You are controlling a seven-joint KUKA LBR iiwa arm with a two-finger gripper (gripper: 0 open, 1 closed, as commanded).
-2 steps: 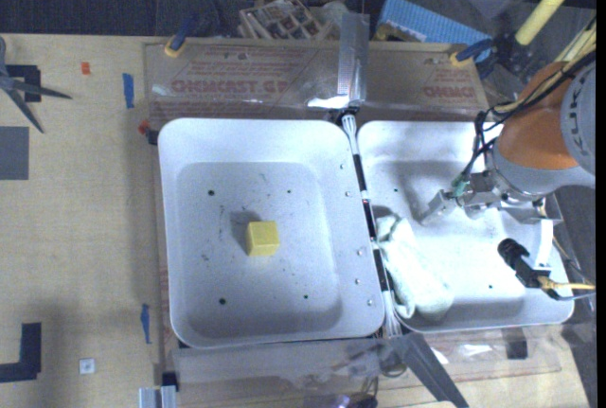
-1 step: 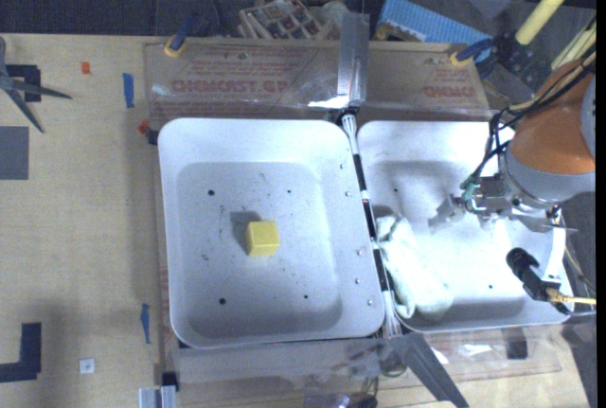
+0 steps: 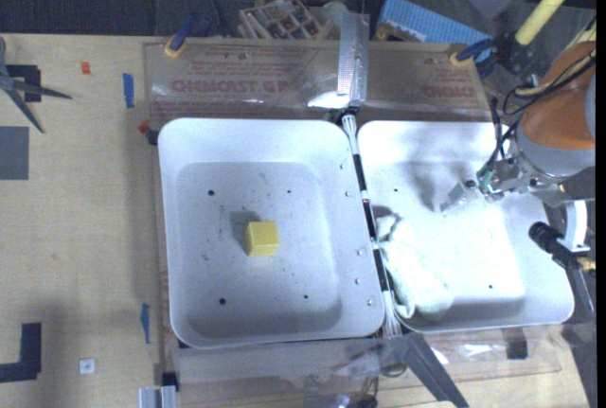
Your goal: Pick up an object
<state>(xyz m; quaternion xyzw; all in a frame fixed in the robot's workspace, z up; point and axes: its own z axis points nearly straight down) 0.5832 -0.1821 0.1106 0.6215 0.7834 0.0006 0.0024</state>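
The left bin (image 3: pixel 180 160) lies at the front of the bench (image 3: pixel 76 207), and in it, near the middle of its floor and a little toward its left wall, sits a yellow block (image 3: pixel 262 238), alone and upright on one face. Dark specks dot the floor around it. The right bin (image 3: pixel 540 302) touches the left bin along a shared edge; a pale cloth (image 3: pixel 412 278) lies heaped against that edge, toward the bin's front left corner. The gripper (image 3: pixel 464 193) hangs over the right bin near its back edge, well apart from the block, blurred at the tip, so whether it is spread or closed cannot be told. Behind it the arm (image 3: pixel 559 127), with its orange band, crosses the bin's right edge.
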